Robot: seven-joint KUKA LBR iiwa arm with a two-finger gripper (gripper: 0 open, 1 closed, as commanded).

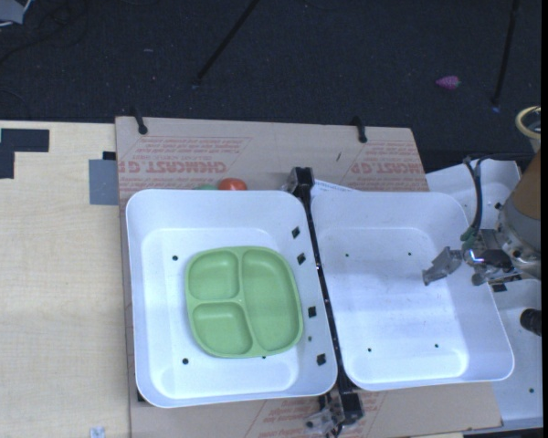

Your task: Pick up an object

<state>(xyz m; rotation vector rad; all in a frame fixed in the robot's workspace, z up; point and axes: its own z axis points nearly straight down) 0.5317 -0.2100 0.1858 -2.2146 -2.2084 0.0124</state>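
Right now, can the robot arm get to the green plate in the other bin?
Probably yes. The green plate lies alone in the left bin, nothing on it. The gripper hangs over the right bin and must cross the divider.

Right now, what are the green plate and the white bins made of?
The green plate, split into three sections, looks like smooth, matte moulded plastic: even colour, rounded edges. The white bins look like thin, slightly glossy plastic, with soft rounded rims. Both are guesses from looks alone.

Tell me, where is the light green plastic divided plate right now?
The light green plastic divided plate lies flat in the left white bin, near its middle, well left of the gripper over the right bin.
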